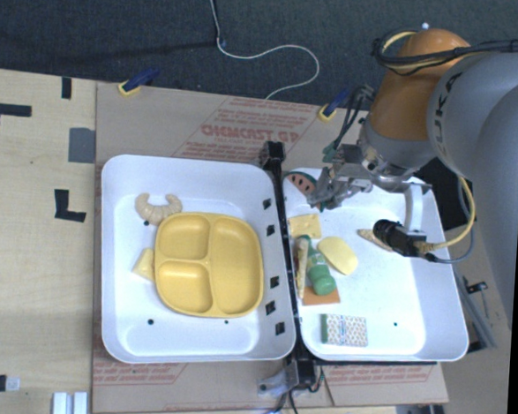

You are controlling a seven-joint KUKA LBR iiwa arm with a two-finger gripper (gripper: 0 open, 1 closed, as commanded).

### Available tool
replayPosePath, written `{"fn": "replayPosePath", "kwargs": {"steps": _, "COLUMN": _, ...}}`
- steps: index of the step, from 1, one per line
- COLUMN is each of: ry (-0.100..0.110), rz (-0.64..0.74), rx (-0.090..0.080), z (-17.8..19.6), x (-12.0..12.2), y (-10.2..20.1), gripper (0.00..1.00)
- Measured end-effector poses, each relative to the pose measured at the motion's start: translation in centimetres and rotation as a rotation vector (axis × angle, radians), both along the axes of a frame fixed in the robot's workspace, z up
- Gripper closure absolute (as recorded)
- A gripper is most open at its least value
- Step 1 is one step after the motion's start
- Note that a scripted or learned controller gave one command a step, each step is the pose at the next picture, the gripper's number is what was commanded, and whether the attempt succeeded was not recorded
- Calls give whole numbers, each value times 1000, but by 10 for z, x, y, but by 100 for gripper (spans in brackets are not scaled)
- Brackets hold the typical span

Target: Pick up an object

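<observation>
The gripper (323, 196) hangs over the right bin's (427, 333) far-left corner; whether its jaws are open I cannot tell. Best descend squarely on one item (perhaps the pale yellow lemon-shaped piece (338, 255)), avoiding neighbours. Two bins; the left bin (114, 324) holds one divided yellow plate (209, 265).

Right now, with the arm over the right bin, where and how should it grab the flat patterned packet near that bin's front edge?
Come straight down from above on the flat patterned packet and close across its shorter span. It lies flat on the floor of the right bin, apart from the green block and other items, so its edges look reachable. Being so thin, it may slip; a grip on one edge is probably safest.
</observation>
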State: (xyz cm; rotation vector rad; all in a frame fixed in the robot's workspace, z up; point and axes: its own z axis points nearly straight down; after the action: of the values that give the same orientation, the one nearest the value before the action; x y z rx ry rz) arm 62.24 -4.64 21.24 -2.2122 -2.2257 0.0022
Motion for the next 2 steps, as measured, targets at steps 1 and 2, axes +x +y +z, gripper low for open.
{"fn": "replayPosePath", "kwargs": {"steps": 1, "ry": 1, "rz": -2, "rx": -1, "z": 2, "x": -26, "y": 39, "gripper": 100}}
{"fn": "replayPosePath", "kwargs": {"steps": 2, "ry": 0, "rz": -4, "rx": -1, "z": 2, "x": -29, "y": 49, "gripper": 100}}
